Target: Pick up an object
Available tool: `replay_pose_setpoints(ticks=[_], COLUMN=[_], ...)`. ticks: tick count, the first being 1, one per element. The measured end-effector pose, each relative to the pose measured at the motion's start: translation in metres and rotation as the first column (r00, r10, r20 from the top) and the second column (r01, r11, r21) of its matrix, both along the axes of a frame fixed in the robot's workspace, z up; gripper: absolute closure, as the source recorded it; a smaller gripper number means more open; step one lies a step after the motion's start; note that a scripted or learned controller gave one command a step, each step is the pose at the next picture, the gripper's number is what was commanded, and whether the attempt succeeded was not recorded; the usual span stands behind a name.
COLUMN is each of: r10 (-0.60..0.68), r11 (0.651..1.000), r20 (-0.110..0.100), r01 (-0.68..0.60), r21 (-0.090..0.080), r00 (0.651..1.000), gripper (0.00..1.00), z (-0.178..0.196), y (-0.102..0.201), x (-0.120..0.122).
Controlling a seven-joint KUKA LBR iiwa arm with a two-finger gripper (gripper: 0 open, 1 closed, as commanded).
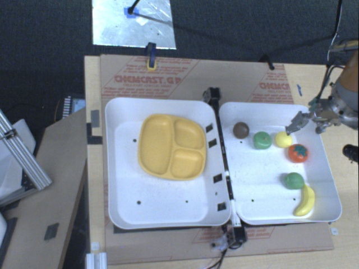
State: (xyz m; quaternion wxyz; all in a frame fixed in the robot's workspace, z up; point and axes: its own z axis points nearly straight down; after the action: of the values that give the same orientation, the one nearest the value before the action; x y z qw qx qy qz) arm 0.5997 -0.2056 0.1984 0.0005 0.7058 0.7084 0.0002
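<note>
A: Six small pieces in the right bin point(258, 172), none in the left bin point(123, 200).

B: Which six?

A: Along the far side, from left to right: a brown ball point(240, 130), a green ball point(262, 140), a lemon point(283, 139). Just right of the lemon and a bit nearer, a tomato point(298, 153), close enough to touch or nearly so. Further toward the near edge, a green lump point(294, 180). Last, a banana point(304, 201) in the near right corner, just beside the lump.

B: And in the left bin?

A: Only a yellow tray point(171, 147) with three compartments, flat, roughly in the middle.

B: Where is the gripper point(304, 129)?

A: At the far right corner of the right bin, reaching in from the right. Hangs over the rim there, above and just right of the lemon.

B: Jaws?

A: Spread apart, as far as can be made out. One fingertip point(290, 130) points down toward the lemon, right beside its upper edge. Hard to say whether touching. Nothing between the two.

B: So no piece lifted?

A: None. All six down on the bin floor.

B: Anything else around?

A: Cardboard point(168, 77) under both bins, with red lettering. A yellow clamp point(151, 62) on its far edge. Beyond that, a foil sheet point(134, 21) on the dark floor.
</note>
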Motion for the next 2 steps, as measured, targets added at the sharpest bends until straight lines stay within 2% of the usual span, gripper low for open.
replay_pose_setpoints(ticks=[1,2], r10=[0.000,-0.002], r11=[1.000,1.000], r20=[-0.002,-0.002], r01=[0.000,0.002], r21=[0.001,0.001], r00=[1.000,1.000], gripper=[0.00,0.00], z=[-0.046,-0.107], y=[0.008,0.011], x=[-0.003,-0.006])
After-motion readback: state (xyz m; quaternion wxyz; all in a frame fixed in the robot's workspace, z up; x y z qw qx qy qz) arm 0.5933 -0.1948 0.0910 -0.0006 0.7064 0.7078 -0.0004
